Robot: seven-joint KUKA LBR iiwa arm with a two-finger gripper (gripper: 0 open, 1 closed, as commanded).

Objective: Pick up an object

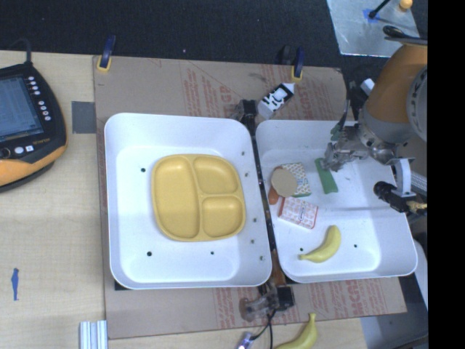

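In the right bin [363, 264] several things lie within my reach. A green block [325, 175] lies tilted near the middle of the bin floor, its upper end just below my gripper [338, 153]. To its left is a round brown disc [284, 182] lying over a small patterned packet [298, 177], with a bit of orange showing at the disc's left edge. Just below those lies a flat red-and-white packet [299, 212]. Nearer the front wall of the bin lies a yellow banana [322, 246], curved, with its stem pointing up and to the right.

My gripper hangs low over the back part of the right bin, close to the top end of the green block. Whether it touches the block I cannot tell, and nothing is seen held by it. From this angle I cannot make out how my gripper is set. My arm [396, 93] reaches in from the right, the orange band showing above the wrist.

The left bin [131, 253] sits touching the right one along their shared edge and holds a yellow divided tray [197, 196] with three compartments, lying flat in the middle. Both bins rest on a brown cardboard sheet [182, 86] on the wooden bench [51, 231]. A second banana [301, 335] lies on the bench in front of the bins. A control pendant [25, 126] with a screen lies at the bench's left edge.
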